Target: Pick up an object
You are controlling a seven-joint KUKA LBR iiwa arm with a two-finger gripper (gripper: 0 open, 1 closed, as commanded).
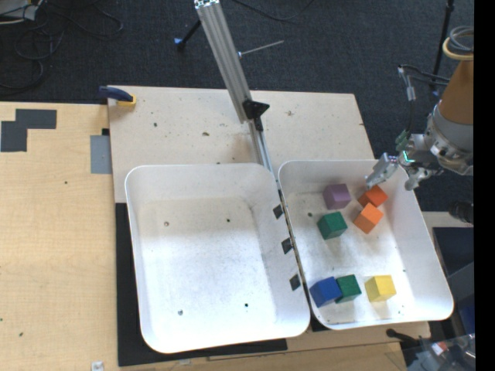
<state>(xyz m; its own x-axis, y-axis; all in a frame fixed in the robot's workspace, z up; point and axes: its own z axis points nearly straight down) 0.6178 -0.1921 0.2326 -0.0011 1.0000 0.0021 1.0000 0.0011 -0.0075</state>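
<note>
Legible markings: none recorded.
No text, label, brand, number or sign can be read on the two white bins [203, 178], on the coloured blocks [332, 225] or on the table [186, 122]; a small checkered tag [206, 1] is noted atop the aluminium rail [230, 60], bearing no readable characters.

A robotics lab: aluminium rail [229, 52], floor cables [93, 10], clamped workbench [186, 126].
</note>
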